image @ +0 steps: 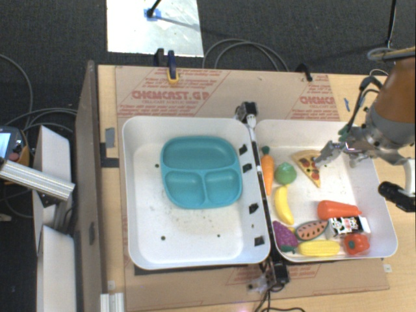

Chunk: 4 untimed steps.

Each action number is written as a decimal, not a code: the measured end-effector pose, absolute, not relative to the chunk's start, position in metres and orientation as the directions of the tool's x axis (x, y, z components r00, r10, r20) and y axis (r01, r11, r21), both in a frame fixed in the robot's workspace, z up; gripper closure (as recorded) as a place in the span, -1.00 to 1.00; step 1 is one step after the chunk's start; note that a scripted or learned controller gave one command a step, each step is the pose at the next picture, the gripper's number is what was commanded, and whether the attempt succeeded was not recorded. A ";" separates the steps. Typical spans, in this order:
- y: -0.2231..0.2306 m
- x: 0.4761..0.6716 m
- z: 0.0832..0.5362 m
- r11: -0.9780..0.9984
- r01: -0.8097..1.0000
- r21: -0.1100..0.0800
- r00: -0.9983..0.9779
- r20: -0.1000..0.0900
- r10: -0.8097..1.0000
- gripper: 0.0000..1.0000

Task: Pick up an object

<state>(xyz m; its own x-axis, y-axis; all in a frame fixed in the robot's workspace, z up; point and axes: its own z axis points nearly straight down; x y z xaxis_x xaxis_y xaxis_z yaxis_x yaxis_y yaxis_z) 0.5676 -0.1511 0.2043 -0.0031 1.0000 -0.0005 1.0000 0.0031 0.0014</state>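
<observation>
The right bin (374, 194) holds several toy foods: a pizza slice (308, 166), an orange carrot (267, 168), a green ball (285, 172), a yellow banana (283, 203), a red-orange pepper (337, 208), purple grapes (283, 234), a brown oval piece (311, 229), a corn cob (318, 247), a tomato (355, 242) and a black-and-white carton (348, 225). My gripper (330, 151) hangs over the bin's upper right part, just right of the pizza slice and apart from the other foods. Nothing is seen in its grasp.
The left bin (146, 174) carries a teal divided plate (201, 172). A black-clipped divider (252, 174) runs between the two bins. Cardboard (214, 93) lies under both. Cables trail behind the bench, and a metal rail (36, 179) sits at the far left.
</observation>
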 end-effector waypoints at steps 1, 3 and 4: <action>-0.095 0.584 0.135 0.009 1.000 -0.002 -0.009 0.002 1.000 -1.00; -0.090 0.586 0.096 0.002 1.000 0.004 -0.002 -0.002 1.000 1.00; -0.090 0.585 0.095 0.002 1.000 0.004 -0.002 -0.002 1.000 -1.00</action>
